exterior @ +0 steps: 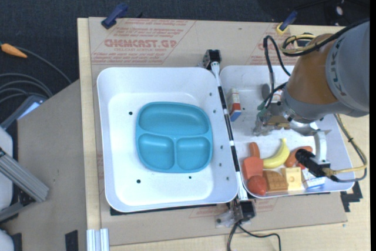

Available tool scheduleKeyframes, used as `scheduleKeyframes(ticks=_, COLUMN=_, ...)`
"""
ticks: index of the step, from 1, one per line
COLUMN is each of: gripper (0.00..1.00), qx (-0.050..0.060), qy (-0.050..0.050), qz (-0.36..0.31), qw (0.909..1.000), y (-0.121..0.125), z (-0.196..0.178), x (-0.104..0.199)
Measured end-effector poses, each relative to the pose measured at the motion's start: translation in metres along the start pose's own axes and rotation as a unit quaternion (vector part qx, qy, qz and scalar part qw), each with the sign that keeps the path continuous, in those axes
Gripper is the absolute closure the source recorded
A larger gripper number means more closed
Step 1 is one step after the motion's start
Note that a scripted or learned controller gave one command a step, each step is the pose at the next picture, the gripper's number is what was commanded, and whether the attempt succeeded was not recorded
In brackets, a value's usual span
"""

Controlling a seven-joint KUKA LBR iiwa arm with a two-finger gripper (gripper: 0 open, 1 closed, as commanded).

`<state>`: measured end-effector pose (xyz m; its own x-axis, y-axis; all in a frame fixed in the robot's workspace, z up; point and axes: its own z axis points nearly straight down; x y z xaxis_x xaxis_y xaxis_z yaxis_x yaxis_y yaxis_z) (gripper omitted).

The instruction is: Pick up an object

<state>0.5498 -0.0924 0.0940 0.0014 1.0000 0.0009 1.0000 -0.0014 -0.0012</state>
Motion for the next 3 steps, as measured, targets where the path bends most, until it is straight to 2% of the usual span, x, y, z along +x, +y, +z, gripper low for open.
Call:
scheduleKeyframes(ticks=2, gripper=1.00, qx=-0.001, qy=0.000, qz=0.000, qw=1.0000, y=0.0004, z=-0.0193, x=0.0005)
scheduleKeyframes(ticks=3, gripper=0.00, qx=0.000, qy=0.000, qz=0.000, qw=1.0000, y=0.0003, z=-0.0192, x=0.0006)
